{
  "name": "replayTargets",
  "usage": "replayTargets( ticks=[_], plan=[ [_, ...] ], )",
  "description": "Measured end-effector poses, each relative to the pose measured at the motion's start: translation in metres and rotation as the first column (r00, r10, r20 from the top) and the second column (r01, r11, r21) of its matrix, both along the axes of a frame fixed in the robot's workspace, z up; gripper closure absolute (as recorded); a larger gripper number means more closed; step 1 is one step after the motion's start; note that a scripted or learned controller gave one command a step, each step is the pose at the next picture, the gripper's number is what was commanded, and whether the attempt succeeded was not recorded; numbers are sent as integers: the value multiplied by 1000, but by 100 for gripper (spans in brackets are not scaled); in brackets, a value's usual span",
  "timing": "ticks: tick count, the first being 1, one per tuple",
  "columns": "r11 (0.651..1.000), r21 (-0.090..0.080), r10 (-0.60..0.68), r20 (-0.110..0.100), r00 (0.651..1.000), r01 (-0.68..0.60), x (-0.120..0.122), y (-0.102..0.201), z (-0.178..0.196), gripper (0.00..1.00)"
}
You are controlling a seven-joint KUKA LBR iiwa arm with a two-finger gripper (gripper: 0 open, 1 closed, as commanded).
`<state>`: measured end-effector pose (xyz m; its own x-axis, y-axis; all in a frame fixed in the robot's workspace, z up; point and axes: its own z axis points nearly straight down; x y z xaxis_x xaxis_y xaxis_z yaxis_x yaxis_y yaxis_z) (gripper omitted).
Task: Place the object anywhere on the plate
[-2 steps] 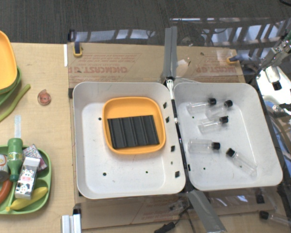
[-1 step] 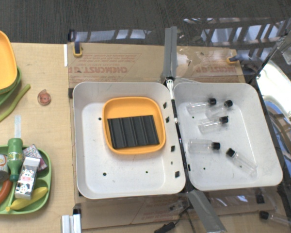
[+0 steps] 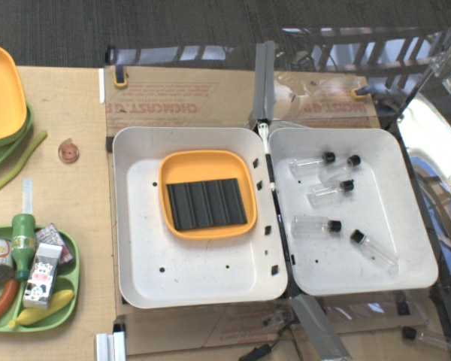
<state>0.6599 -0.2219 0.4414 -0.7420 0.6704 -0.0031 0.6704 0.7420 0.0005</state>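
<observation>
Five clear vials w/ black caps lie loose in the right bin (image 3: pixel 346 277), all flat on its floor. Two sit near the far wall: one (image 3: pixel 312 164) w/ its cap pointing right, another (image 3: pixel 352 161) just beside it. A third (image 3: pixel 329 192) is near the middle. A fourth (image 3: pixel 316 226) lies approx. level w/ its cap to the right. The fifth (image 3: pixel 370 248) is angled toward the near right corner, cap at its upper-left end. None touches another, as far as can be told.

The orange plate (image 3: pixel 207 164) rests in the left bin (image 3: pixel 195 277), toward the far side. A dark ridged mat (image 3: pixel 207 204) covers most of the plate's centre. No vial is on the plate.

The bins touch along their inner edges and sit on cardboard (image 3: pixel 180 100).

Left of the bins, on the bench (image 3: pixel 68 201): a green tray (image 3: pixel 68 295) of toy food incl. a green bottle (image 3: pixel 22 239), a small pink item (image 3: pixel 68 152) and stacked orange and green dishes (image 3: pixel 0 104) at the frame edge.
</observation>
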Motion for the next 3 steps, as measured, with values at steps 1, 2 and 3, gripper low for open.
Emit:
replayTargets(
  ticks=[1, 2, 3],
  plan=[
    [943, 1, 333, -1, 943, -333, -8, 0, 0, 100],
    [812, 1, 583, -1, 812, -583, -8, 0, 0, 100],
    [694, -1, 720, 1, 694, -720, -3, 0, 0, 100]
  ],
)
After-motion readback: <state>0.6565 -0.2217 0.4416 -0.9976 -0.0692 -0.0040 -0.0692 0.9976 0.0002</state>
